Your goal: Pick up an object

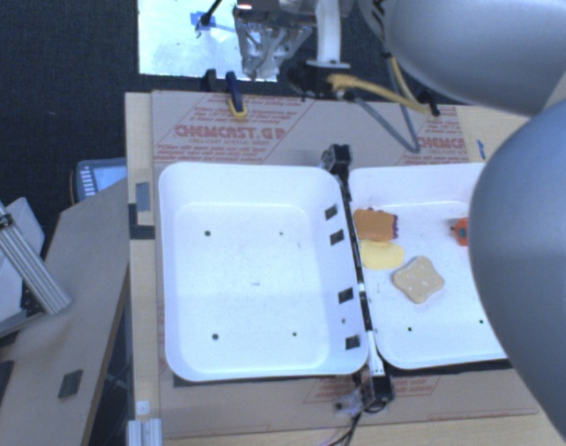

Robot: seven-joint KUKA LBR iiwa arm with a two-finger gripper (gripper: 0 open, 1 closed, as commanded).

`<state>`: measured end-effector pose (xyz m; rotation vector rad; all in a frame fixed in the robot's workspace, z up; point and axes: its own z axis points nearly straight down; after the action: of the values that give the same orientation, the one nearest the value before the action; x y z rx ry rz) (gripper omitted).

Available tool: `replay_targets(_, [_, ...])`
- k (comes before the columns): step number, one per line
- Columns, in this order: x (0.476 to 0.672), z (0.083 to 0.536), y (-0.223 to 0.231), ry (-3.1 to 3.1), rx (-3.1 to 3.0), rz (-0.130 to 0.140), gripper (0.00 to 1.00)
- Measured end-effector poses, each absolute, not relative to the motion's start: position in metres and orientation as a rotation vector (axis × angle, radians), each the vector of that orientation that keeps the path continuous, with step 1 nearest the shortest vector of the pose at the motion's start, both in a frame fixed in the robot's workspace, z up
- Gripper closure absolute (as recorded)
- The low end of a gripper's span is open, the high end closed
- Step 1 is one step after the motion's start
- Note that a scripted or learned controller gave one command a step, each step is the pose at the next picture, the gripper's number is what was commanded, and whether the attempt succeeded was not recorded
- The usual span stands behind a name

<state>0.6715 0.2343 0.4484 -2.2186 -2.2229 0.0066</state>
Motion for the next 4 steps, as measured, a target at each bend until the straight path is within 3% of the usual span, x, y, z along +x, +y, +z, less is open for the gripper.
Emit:
replay_targets(1, [0.584, 0.451, 0.208, -2.220, -2.219, 0.002, 1.00])
replay_targets(2, [0.618, 0.432, 0.236, -2.228, -2.215, -0.002, 1.00])
replay_targets(3, [0.639, 0.542, 0.234, -2.234, -2.219, -0.021, 1.00])
replay_targets(4, [0.669, 0.535, 0.234, -2.225, -2.220, -0.005, 1.00])
